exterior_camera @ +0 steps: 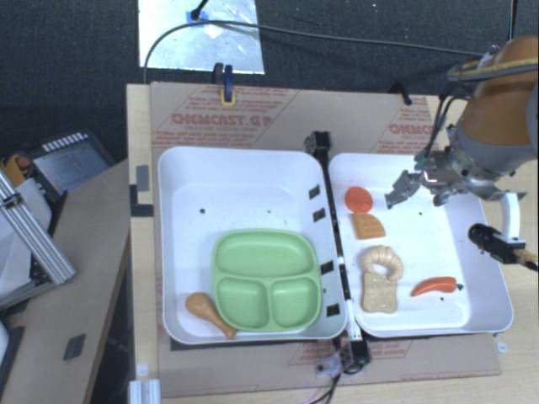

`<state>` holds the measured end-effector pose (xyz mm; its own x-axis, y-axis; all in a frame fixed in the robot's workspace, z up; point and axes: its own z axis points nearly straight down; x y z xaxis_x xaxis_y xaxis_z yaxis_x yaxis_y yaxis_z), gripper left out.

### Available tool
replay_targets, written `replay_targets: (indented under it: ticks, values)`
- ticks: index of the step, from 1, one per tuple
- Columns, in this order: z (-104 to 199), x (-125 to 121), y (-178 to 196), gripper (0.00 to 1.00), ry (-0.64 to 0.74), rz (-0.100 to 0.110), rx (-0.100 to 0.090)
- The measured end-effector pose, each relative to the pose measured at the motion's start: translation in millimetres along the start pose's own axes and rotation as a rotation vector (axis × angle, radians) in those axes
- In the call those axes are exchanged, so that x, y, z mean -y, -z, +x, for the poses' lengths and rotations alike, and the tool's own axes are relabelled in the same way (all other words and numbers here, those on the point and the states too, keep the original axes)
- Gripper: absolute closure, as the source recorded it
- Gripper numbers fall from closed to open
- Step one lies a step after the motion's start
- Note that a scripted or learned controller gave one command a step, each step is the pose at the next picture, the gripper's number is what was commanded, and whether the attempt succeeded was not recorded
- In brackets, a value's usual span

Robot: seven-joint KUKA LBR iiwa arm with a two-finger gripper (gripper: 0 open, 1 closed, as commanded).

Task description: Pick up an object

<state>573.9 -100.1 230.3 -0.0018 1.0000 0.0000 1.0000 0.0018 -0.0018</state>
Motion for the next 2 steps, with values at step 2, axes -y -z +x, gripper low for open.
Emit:
replay_targets:
  ticks: [2]
  values:
    - [2, 10, -111, 0.00, -0.001, 0.002, -0.001]
